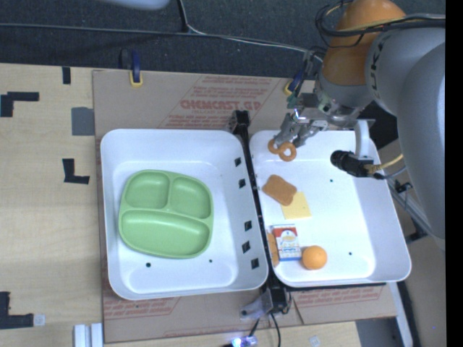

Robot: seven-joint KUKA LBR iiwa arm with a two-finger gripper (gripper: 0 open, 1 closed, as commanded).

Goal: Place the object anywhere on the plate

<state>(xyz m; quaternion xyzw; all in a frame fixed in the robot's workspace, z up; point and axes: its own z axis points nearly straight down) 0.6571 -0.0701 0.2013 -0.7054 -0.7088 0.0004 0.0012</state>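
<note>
Pretzel [283,150], a small tan ring or loop-shaped toy, sits at the upper left corner of the right bin [362,215], right under the tips of the claw [291,137]. It appears to be pinched between the claw's fingers or just touching them; I cannot tell for certain whether it is lifted or resting on the bin floor, so the grip is a likely one, not a sure one. Judging by its look, it is light, stiff plastic with a smooth, somewhat slippery skin, so a pinch across one side of the ring, through the hole, would hold better than squeezing the outer edges.

Lower in the same bin lie a brown bread-like piece [278,189], a yellow cheese slice [297,207], a small printed box [286,242] and an orange ball [314,257], all well apart from the ring.

The green plate [166,212], with three compartments, lies in the left bin [130,147], in the left half of the frame. Both bins rest on the desk [43,215].
</note>
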